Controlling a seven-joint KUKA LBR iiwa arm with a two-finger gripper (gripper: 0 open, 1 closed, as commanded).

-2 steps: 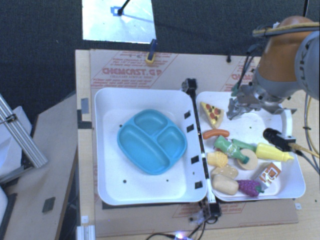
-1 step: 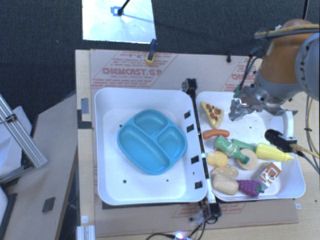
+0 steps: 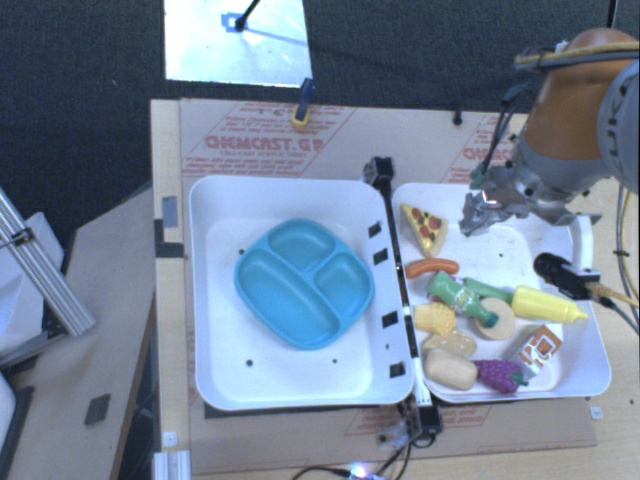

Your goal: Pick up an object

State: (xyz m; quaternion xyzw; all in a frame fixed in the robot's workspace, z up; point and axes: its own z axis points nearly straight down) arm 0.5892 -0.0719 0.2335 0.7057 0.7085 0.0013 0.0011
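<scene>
A robot arm's jaws (image 3: 480, 211), their spread impossible to tell, hover over the right of 2 bins (image 3: 596, 363), beside a toy pizza slice (image 3: 425, 227), seemingly approaching, with a descent onto 1 toy next.

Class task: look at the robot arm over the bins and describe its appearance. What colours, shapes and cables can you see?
The arm is bulky and rounded, with a broad orange band above a grey wrist section. Thin dark cables run down its near side. Its claw is small, grey and metallic.
</scene>
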